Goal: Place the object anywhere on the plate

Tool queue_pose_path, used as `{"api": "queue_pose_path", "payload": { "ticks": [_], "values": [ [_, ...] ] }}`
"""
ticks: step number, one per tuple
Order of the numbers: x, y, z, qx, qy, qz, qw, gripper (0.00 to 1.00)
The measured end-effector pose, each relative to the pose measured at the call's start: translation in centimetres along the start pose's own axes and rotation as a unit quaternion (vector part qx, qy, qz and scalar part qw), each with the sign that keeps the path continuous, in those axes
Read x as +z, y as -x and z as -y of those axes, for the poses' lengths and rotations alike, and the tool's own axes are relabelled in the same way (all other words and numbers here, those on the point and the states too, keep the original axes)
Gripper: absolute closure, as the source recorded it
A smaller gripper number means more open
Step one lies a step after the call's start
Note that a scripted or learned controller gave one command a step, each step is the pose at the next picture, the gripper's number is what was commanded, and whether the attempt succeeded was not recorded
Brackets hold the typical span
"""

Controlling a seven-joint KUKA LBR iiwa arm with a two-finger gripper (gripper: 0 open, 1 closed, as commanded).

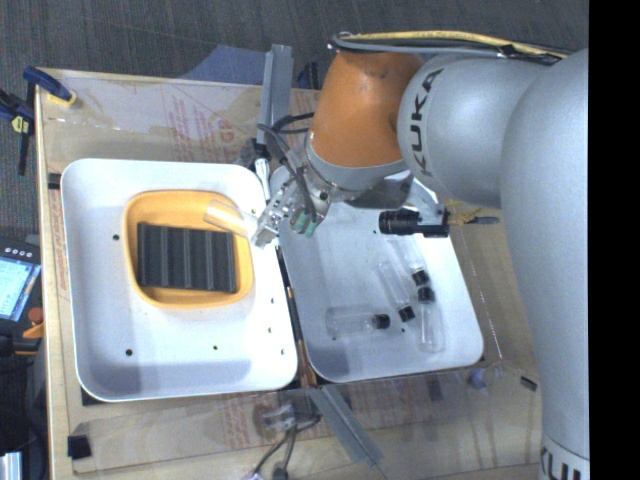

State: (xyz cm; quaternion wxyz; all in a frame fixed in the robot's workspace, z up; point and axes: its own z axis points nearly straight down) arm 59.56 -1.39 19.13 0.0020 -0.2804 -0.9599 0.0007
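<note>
A yellow plate with a dark ridged centre lies in the left bin. My gripper hangs over the seam between the two bins, beside the plate's upper right rim. It is shut on one end of a clear plastic tube. The tube sticks out to the left, over the plate's rim. The arm's orange band and grey wrist cover the top of the right bin.
Several clear tubes with black caps lie loose in the right bin, one of them near its front. A blue-handled tool rests on the bench's far left corner. A small screen sits at the left edge.
</note>
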Motion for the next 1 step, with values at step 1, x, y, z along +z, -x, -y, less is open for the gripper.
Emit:
{"api": "queue_pose_path", "payload": {
  "ticks": [1],
  "values": [
    [-0.01, 0.03, 0.03, 0.000, 0.000, 0.000, 1.0000, 0.00]
  ]
}}
